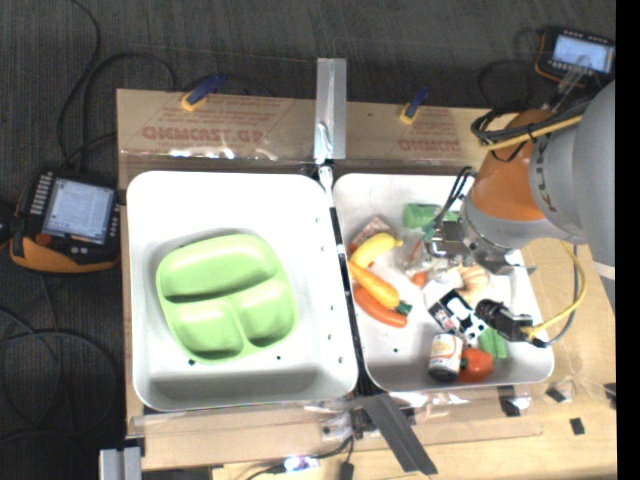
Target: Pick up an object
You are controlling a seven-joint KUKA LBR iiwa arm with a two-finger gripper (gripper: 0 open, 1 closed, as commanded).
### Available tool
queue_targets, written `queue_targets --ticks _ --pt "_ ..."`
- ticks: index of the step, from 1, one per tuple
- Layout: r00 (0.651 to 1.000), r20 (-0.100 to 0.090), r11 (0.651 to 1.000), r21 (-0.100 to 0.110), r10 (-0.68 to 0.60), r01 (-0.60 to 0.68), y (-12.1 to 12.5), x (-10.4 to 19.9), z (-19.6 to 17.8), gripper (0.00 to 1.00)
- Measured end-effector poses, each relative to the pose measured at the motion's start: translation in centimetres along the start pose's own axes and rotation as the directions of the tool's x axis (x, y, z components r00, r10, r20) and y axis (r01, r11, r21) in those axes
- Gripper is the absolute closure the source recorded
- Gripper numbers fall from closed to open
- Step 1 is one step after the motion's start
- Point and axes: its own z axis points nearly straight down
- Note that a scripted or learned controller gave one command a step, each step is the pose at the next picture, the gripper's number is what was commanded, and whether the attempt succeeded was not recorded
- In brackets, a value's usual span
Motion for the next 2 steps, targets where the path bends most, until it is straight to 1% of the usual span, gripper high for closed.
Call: queue_targets --ticks 1,2 --pt "0.997 0.002 0.997 0.008 -0.077 0.077 4.5 4.4 -12.8 1.0" --pt "0.996 0.005 0.996 0.008 0.09 -0.09 4.0 4.4 -18.8 1.0"
